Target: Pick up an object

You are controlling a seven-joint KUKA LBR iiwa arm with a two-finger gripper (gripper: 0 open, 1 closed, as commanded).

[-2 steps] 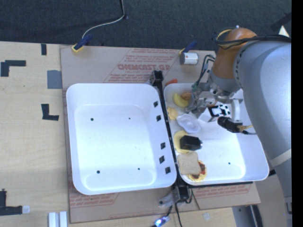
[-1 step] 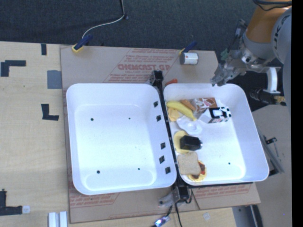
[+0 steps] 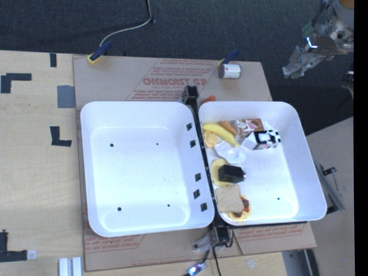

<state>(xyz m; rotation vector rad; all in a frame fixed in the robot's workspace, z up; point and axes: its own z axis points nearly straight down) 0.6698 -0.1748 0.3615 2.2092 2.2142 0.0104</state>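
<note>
I see the gripper (image 3: 296, 68) up at the top right, well clear of both bins, its arm cut off by the frame edge; I cannot tell its opening. The objects crowd the right bin's (image 3: 290, 154) left side: a banana (image 3: 217, 132), a black block (image 3: 232, 173), a sandwich (image 3: 231, 200) and a blurred packet (image 3: 248, 126).

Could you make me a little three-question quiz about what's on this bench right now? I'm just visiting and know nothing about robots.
1. True or false: the banana lies in the right bin.
2. Where is the gripper? A) inside the left bin B) above and beyond the right bin's far corner C) touching the sandwich
3. Fill in: the small black object rests between the banana and the ____.

Key: 1 true; 2 B; 3 sandwich.
</note>
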